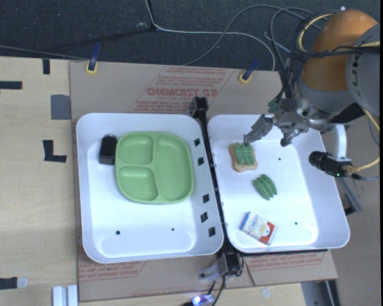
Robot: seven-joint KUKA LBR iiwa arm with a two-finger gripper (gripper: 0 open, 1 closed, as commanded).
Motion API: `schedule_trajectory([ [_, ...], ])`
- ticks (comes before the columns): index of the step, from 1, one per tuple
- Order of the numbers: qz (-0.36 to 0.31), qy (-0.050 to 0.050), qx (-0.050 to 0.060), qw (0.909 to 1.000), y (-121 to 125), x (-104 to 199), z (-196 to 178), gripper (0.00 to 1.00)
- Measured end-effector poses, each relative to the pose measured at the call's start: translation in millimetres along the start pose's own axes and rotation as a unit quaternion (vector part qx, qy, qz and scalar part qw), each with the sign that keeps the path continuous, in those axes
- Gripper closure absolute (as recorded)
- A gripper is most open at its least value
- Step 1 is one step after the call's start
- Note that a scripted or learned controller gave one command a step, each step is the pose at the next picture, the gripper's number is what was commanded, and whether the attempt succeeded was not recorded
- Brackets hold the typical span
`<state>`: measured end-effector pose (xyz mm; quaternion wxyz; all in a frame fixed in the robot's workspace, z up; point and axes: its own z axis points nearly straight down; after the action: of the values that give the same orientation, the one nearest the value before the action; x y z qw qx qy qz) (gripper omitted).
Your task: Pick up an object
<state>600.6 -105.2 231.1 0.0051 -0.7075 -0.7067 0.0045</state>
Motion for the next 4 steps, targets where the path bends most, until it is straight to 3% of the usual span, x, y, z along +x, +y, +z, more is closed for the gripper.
schedule_trajectory([
  [1,-0.001,-0.001,-0.006,1.0000,2.4,0.1,-6.6,0.00],
  [3,-0.002,-0.001,-0.003,1.0000,2.9,6.9,83.5,0.00],
  [4,-0.001,-0.002,-0.008,1.0000,-1.0,5.2,143.3,0.00],
])
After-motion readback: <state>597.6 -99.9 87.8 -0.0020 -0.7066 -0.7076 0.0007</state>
